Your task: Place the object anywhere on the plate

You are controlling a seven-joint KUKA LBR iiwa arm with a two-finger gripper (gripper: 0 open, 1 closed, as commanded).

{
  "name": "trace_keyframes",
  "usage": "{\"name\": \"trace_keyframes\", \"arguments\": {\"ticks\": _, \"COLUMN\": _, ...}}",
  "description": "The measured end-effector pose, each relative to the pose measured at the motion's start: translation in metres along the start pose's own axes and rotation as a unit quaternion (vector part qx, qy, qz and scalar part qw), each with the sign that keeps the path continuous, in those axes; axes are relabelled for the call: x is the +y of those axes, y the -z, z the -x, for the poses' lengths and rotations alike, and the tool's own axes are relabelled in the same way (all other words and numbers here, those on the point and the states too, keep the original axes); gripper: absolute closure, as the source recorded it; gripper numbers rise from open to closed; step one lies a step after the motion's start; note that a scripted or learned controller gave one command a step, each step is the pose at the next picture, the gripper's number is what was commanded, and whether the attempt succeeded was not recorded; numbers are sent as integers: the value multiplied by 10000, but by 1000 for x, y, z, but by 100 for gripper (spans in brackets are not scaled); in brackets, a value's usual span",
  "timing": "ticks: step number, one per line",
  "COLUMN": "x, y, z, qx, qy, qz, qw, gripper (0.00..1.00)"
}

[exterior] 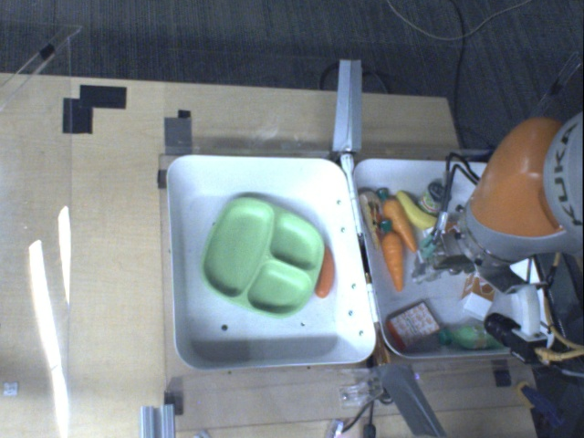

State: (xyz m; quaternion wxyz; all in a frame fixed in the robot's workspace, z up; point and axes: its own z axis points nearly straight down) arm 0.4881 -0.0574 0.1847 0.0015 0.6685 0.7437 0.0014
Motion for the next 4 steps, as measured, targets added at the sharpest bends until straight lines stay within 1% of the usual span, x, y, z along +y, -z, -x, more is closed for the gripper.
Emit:
{"name": "trace_keyframes", "arguments": {"ticks": 1, "x": 0, "y": 0, "z": 1, "qx": 0, "qy": -190, "qz": 5, "qw": 9998, "gripper": 100}}
{"name": "trace_keyframes", "arguments": {"ticks": 2, "x": 0, "y": 0, "z": 1, "qx": 0, "qy": -190, "qz": 5, "qw": 9998, "gripper": 0}}
{"name": "trace_keyframes", "arguments": {"ticks": 3, "x": 2, "y": 11, "z": 0, "qx": -2, "qy": -160, "qz": 31, "qw": 9999, "gripper": 100}}
{"name": "trace_keyframes", "arguments": {"ticks": 4, "x": 11, "y": -94, "z": 80, "qx": -37, "qy": -120, "qz": 57, "qw": 9999, "gripper": 100}}
